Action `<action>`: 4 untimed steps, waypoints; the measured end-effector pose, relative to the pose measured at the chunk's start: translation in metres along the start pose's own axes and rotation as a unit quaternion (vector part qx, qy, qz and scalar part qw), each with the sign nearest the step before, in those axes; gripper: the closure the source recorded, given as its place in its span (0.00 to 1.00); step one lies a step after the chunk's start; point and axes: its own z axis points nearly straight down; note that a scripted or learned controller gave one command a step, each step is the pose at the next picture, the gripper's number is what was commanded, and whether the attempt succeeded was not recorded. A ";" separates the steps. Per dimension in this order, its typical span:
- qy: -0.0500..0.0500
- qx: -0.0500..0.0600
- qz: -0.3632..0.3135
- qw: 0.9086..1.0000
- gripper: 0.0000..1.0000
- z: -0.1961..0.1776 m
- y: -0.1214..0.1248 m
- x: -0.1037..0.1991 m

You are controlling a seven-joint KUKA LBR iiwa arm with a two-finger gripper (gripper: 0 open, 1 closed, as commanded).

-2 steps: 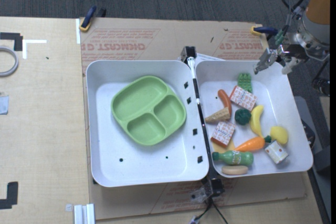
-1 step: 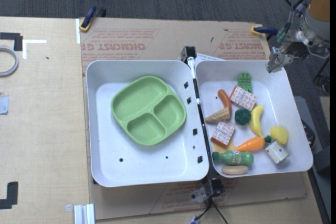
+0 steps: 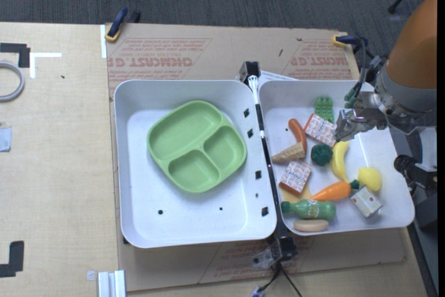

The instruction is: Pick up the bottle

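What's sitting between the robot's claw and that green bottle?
In the camera view, the broccoli and carrot lie between the end effector and the bottle.

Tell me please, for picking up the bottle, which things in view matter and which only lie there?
For the job:
green bottle, lying at the right bin's front edge
gripper, above that bin's back part

Lying about:
green plate in the left bin
banana
carrot
lemon
broccoli

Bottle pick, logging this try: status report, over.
Gripper over right bin, near banana. Bottle lying at bin's front edge, untouched. Carrot and bread roll crowd it.
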 end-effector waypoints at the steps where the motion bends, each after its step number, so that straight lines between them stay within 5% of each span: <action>1: 0.000 -0.001 -0.243 0.970 1.00 0.024 -0.050 -0.004; 2: -0.001 -0.002 -0.523 0.852 1.00 -0.037 -0.048 -0.058; 3: 0.000 -0.001 -0.668 0.744 1.00 0.002 -0.050 0.036; 4: 0.000 -0.001 -0.702 0.712 1.00 0.018 -0.051 0.094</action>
